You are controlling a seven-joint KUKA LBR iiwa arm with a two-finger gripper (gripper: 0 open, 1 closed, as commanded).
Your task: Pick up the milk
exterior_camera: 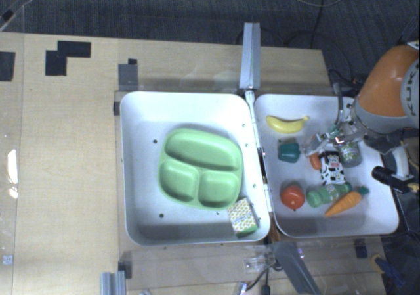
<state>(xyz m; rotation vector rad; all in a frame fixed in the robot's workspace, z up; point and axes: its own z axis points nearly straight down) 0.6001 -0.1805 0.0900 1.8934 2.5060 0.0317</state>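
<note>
The milk [333,170] is a small white carton with black cow patches, lying in the right bin [380,225] near its middle. My gripper [336,140] hangs just above and behind the carton, reaching in from the right under the grey arm with its orange band [391,83]. The gripper's metal parts overlap the carton's upper end, and whether they touch it I cannot tell.
Around the milk in the right bin lie a banana [287,123], a green pepper [288,151], a tomato [293,196], a green bottle [326,194] and a carrot [344,202]. The left bin [141,156] holds a green divided plate [200,167] and a small yellow-green box [242,216].
</note>
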